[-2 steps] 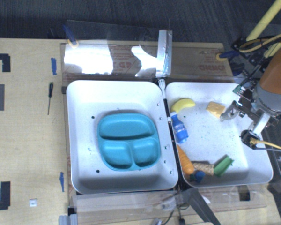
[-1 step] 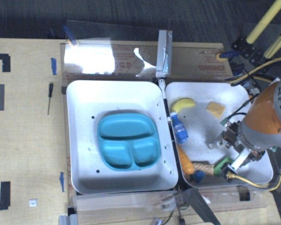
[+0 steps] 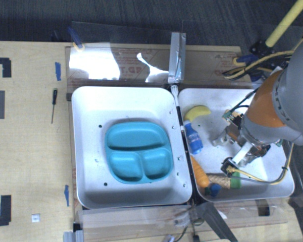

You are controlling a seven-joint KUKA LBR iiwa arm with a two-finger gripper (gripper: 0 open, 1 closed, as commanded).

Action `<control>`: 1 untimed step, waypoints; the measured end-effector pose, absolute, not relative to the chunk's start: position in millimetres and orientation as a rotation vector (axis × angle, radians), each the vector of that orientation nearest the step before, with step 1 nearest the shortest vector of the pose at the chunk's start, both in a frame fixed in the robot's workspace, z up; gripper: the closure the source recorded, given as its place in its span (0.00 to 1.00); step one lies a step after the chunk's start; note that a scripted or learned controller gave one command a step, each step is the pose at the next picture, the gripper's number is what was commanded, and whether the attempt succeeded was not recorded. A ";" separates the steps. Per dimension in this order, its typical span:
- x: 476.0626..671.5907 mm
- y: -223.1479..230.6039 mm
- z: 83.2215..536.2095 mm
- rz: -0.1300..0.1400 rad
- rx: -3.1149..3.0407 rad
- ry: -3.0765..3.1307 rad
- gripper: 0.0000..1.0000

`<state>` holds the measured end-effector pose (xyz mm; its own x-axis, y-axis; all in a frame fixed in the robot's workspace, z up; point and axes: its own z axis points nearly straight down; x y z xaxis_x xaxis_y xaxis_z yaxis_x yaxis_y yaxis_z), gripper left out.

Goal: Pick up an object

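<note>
1. My gripper [image 3: 220, 139] hangs over the middle of the right bin [image 3: 212, 101], at the end of my arm [image 3: 272, 110], which comes in across the bin's right wall. Whether it is spread or pressed together I cannot tell, and I see nothing held in it.
2. Everything I could pick lies in this right bin. The bottle [image 3: 194, 139] lies just to my left, close along the wall shared with the left bin [image 3: 86, 135].
3. The yellow piece [image 3: 197, 113] lies above the bottle, near that same wall, apart from me.
4. The carrot [image 3: 200, 173] lies slanted below the bottle, its lower end almost in the bin's near-left corner.
5. Along the near edge lie a brown stick [image 3: 214, 176], a small blue piece [image 3: 213, 190] and a green piece [image 3: 235, 182], crowded together near the carrot's tip.
6. Bare white floor lies between the bottle and me, and along the far wall behind the yellow piece.
7. The left bin holds one blue tray [image 3: 138, 150] in its middle, with bare floor all round it up to the walls.
</note>
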<state>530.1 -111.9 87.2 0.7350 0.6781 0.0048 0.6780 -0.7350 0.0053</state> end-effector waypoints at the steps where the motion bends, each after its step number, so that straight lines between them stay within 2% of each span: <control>1: 496.0 -119.2 87.3 0.008 2.889 1.230 0.00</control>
<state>496.0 -119.2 87.3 0.6931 0.7209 0.0043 0.7208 -0.6931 0.0033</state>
